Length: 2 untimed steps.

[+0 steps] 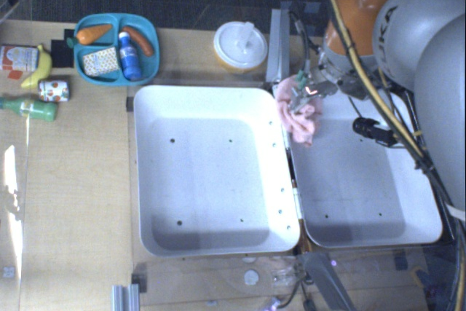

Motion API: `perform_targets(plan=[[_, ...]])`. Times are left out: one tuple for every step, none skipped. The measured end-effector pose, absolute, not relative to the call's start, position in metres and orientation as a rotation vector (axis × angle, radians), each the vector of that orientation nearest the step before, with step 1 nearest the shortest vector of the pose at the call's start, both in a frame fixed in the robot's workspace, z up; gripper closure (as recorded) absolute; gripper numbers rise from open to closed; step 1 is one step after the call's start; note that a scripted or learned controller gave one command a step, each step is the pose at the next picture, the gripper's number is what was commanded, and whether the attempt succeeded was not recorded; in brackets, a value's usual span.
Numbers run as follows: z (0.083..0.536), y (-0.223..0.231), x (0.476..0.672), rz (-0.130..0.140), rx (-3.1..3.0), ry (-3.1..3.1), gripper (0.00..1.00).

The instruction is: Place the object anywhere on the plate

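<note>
The pink cloth [300,113] is the thing to be moved, and it sits crumpled at the top left corner of the right bin [371,200], draped partly against the divider where the two bins meet. The gripper [309,91] is right on top of it, at the end of the grey arm [415,40] that comes in from the right with its orange band above the wrist. Whether the cloth is truly pinched is hard to judge: the fingertips are lost in the folds and in the clutter of cables, so I cannot tell how wide they stand or whether they have a grip. The cloth looks bunched upward a little toward the gripper, which could mean a lift is under way, but that is a guess. As for the goal, the nearest thing to a plate is the blue divided plate [149,47] well away at the upper left of the bench, beyond the left bin [211,171] (it already carries toy food and a small bottle). A white lidded cup [240,46] stands between it and the arm. So the task seems barely begun: the cloth remains in the bin, and the whole carry across to the plate, plus the release, is left.
</note>
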<state>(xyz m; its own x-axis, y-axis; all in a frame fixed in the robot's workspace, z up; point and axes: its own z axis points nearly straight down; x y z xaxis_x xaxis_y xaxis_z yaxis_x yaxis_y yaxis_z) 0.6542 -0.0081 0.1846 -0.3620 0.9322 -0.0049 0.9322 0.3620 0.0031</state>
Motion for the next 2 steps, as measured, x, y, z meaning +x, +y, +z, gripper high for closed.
perform_targets(plan=[[0.224, -0.007, 0.656, 0.002, 1.762, 2.598, 1.00], [0.213, 0.034, 0.636, 0.001, 1.206, 2.901, 1.00]])
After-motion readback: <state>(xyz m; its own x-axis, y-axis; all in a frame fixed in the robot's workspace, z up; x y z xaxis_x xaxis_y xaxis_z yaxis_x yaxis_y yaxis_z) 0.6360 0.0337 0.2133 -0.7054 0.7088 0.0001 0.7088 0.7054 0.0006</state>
